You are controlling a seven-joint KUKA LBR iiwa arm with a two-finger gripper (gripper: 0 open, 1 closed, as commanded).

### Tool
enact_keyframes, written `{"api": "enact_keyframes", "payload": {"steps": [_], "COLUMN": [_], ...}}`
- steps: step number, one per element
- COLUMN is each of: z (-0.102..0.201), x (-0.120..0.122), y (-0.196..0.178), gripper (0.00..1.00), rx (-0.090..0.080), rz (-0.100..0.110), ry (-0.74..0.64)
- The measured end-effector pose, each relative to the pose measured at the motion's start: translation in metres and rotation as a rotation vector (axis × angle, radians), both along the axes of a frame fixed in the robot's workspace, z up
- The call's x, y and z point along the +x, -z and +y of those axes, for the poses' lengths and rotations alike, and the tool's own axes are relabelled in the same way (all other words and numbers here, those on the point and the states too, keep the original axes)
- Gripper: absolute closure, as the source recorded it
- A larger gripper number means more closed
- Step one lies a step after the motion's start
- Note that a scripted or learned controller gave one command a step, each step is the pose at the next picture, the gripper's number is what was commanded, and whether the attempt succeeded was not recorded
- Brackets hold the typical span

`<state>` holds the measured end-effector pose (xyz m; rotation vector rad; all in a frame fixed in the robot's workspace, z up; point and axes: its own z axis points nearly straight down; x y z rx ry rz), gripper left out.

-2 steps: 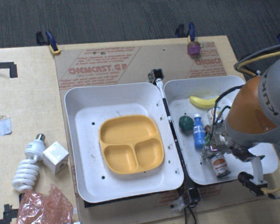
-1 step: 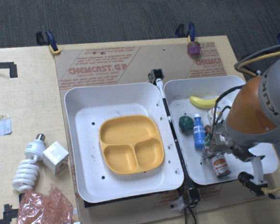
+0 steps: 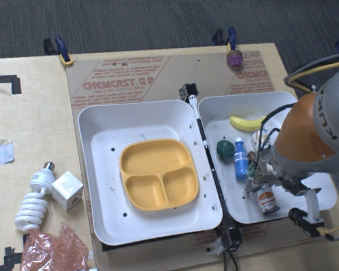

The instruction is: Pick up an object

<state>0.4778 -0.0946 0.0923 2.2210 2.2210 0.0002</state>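
Crinkly pink plastic wrap (image 3: 48,261) lies at the near left corner of the counter (image 3: 22,120). Just past it I see a white curly light bulb (image 3: 34,201) and a small white cube (image 3: 67,189) touching it.

Two white bins sit side by side. I see a yellow tray (image 3: 159,174) with three parts lying flat in the middle of the left bin (image 3: 96,167).

The right bin (image 3: 214,111) holds the small things. A yellow banana (image 3: 245,122) lies at the far side. A dark green ball (image 3: 225,148) sits near the bin's left wall, and a blue bottle (image 3: 241,158) lies just right of it. A little jar with a red label (image 3: 267,201) lies near the front of the bin.

My arm (image 3: 307,138) reaches in from the right and hangs over this bin. The gripper (image 3: 260,174) sits just above the little jar, right beside the blue bottle. I cannot tell if the jaws are open or closed, and I cannot see anything held between them.

A purple thing (image 3: 234,58) sits on the far edge of the brown board.
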Motion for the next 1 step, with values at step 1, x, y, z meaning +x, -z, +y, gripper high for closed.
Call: {"api": "enact_keyframes", "payload": {"steps": [1], "z": [0.0012], "x": [0.0002], "y": [0.0], "gripper": [0.0], "rx": [0.0], "rz": [0.0], "ry": [-0.001]}}
